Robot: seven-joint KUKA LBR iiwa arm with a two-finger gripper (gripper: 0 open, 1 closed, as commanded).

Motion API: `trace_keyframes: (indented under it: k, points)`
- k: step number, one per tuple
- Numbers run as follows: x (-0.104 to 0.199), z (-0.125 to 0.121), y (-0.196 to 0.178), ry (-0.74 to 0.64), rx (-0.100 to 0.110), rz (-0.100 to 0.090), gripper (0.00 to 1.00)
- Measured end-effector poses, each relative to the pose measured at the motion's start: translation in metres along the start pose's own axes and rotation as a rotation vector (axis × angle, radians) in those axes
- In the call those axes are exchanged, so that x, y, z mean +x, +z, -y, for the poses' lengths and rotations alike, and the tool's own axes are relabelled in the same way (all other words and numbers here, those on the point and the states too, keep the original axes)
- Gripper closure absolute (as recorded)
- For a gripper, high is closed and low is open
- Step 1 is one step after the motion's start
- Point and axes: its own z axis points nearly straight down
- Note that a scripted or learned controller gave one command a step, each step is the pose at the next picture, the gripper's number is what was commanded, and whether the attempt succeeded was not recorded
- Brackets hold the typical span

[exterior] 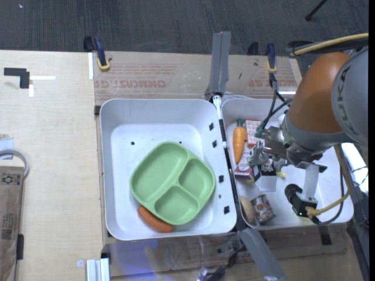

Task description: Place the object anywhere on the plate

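The only writing that can be made out is on the cardboard sheet (176, 75) lying on the surface (47, 157) behind the bins: red letters, upside down from this angle, that seem to read "CHEMCAST GP". A brown paper bag (10, 206) at the far left edge bears a small dark printed mark, too small to read. The box (248, 148) and the can (263, 209) carry printed labels, but their text is blurred.

Taking the plate (172, 182) as the landmark: it is green, with three compartments, and sits tilted in the left bin (117, 122), all its compartments bare. An orange sausage-like piece (154, 219) lies at the plate's near edge, partly tucked under its rim.

Right of the plate, past the divider, is the right bin (340, 215). In it a carrot (239, 140) lies against the bin's left wall, leafy end pointing away from the camera. The red-and-white box lies just right of the carrot. Nearer the camera, the can lies on its side with a tan, rounded thing (246, 209) touching it on the plate's side.

The gripper (266, 171) hangs over the right bin, well right of the plate, just beside the box — whether its fingers are apart or together cannot be told, and nothing can be seen between them. A white tag-like piece (267, 183) shows below it.
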Motion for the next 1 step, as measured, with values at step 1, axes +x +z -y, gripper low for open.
trace_keyframes:
  k: [1]
  points:
    - [0.0949,0.0155,0.0231,-0.04,0.0,0.0,1.0]
